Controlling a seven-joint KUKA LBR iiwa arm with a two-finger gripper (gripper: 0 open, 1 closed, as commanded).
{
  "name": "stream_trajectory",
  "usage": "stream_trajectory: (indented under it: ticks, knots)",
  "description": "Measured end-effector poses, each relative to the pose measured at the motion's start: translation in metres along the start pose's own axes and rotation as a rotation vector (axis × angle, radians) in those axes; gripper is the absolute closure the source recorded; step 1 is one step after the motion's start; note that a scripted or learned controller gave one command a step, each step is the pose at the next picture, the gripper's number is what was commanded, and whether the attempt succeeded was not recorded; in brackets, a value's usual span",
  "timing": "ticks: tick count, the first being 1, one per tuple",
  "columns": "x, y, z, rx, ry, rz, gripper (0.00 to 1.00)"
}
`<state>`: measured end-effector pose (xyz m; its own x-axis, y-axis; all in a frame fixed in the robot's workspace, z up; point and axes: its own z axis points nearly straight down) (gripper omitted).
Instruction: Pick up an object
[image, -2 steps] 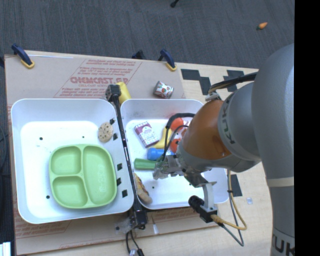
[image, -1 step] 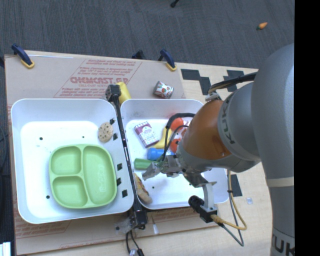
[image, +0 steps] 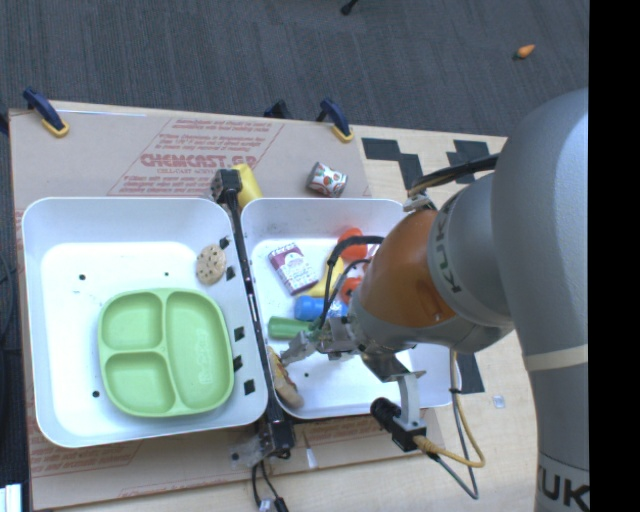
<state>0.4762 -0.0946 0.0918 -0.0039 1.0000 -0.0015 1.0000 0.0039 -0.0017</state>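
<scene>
My gripper (image: 303, 347) is low in the right bin (image: 262, 230), at its left middle, under the grey and orange wrist. It sits just below a green object (image: 288, 327) and a blue object (image: 310, 306), touching or nearly touching them. A red and white box (image: 292, 268) lies further back. A yellow piece (image: 335, 266) and an orange-red piece (image: 348, 240) lie beside the wrist. A tan object (image: 284, 386) rests near the bin's front left corner. The wrist hides the bin's right half.
The left bin (image: 60, 240) holds a green divided plate (image: 165, 351) and a round cookie (image: 210, 264). Behind the bins on the cardboard lie a small can (image: 326, 180) and a yellow object (image: 246, 186). Black clamps join the bins along the divider (image: 243, 300).
</scene>
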Motion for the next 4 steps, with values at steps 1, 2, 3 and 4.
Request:
stream_trajectory:
  ticks: [1,2,3,4]
  knots:
    - [0.000,0.000,-0.010,0.003,0.001,-0.005,1.00]
    - [0.001,0.000,-0.010,0.002,0.001,-0.005,0.00]
    - [0.001,0.001,-0.020,0.004,0.001,-0.009,1.00]
    - [0.001,0.001,-0.020,0.004,0.001,-0.009,0.00]
